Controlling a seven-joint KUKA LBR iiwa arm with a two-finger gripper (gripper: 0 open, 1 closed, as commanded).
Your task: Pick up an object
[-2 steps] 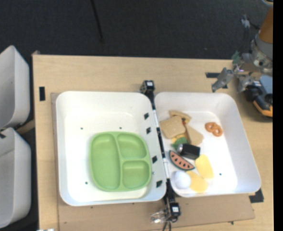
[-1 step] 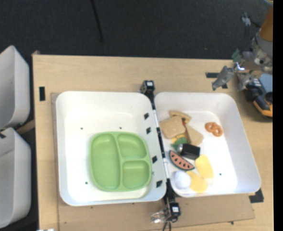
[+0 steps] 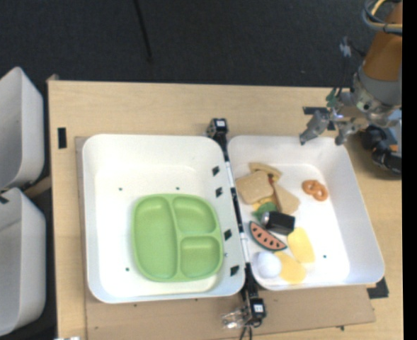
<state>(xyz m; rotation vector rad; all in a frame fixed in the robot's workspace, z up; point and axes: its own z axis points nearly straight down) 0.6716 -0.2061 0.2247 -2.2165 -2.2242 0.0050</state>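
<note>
The right bin (image 3: 335, 163) holds a pile of toy food: tan bread slices (image 3: 255, 185), an orange pretzel (image 3: 314, 189), a black block (image 3: 280, 222), a watermelon slice (image 3: 267, 236), two yellow pieces (image 3: 300, 246) and a white egg (image 3: 267, 264). My gripper (image 3: 325, 134) hangs over the bin's far right corner, above and to the right of the pile. It is open, its two fingers spread apart with nothing between them.
A green divided plate (image 3: 176, 236) lies in the left bin (image 3: 109, 163). Black clips (image 3: 216, 127) sit along the seam between the bins. White containers (image 3: 6, 126) stand off the bench at the left.
</note>
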